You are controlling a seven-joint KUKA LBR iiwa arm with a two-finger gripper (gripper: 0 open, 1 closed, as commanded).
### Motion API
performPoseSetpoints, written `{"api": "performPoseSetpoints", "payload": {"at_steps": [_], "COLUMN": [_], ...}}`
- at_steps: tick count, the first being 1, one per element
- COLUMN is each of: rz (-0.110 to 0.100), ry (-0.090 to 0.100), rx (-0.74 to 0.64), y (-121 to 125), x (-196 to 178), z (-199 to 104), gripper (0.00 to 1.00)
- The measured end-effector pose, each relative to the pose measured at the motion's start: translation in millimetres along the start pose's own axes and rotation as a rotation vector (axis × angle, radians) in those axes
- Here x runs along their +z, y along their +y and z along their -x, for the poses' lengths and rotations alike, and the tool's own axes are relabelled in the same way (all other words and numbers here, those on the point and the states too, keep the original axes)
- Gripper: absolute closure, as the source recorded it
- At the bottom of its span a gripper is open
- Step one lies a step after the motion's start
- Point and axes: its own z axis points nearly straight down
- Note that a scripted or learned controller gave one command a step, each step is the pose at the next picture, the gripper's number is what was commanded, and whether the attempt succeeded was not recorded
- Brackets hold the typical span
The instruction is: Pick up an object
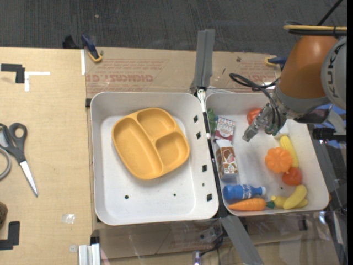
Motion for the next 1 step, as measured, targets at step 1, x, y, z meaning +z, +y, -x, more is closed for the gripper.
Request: {"api": "performPoseSetpoints", "payload": {"at_steps": [1], "rz": [-0.001], "ry": [-0.001], "rx": [0.16], "y": [61.2], "x": [-117.7], "z": [12.6], "gripper": [1.0]}}
